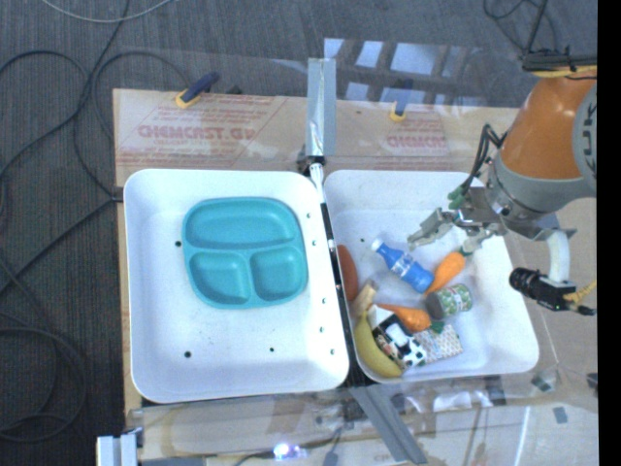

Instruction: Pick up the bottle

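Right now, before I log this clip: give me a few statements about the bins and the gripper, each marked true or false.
1. The blue bottle lies in the right bin. True.
2. The teal tray sits in the right bin. False: it is in the left bin.
3. The gripper is above the right bin with its fingers spread. True.
4. The bottle is held between the fingers. False: it lies in the bin, ungripped.
5. A banana lies at the right bin's near-left corner. True.
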Controlling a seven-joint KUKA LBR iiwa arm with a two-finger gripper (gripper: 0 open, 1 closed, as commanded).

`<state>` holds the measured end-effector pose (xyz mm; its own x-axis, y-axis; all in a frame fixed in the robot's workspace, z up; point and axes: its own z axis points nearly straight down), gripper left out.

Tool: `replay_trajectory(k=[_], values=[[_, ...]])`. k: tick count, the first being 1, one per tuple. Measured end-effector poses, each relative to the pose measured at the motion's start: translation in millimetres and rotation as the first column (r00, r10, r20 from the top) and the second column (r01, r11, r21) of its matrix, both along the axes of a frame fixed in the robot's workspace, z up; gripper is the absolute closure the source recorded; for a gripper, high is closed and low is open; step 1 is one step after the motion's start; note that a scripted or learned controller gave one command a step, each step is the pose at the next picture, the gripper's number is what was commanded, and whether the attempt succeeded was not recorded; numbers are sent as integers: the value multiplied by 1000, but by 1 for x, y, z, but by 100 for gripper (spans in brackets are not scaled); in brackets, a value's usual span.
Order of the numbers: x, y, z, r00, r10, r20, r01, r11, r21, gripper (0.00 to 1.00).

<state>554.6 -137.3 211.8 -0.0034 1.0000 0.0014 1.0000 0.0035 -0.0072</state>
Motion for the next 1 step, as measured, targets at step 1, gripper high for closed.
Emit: replay_trajectory(k=[1], values=[[16, -7, -95, 996, 90, 0, -90, 996, 1, 0]])
